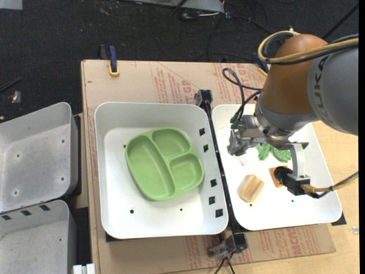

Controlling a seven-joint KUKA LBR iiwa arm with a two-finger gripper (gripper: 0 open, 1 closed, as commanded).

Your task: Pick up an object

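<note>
Dark speckled floor (51,33) with cables (239,4) surrounds the cardboard-topped bench (154,76).
</note>
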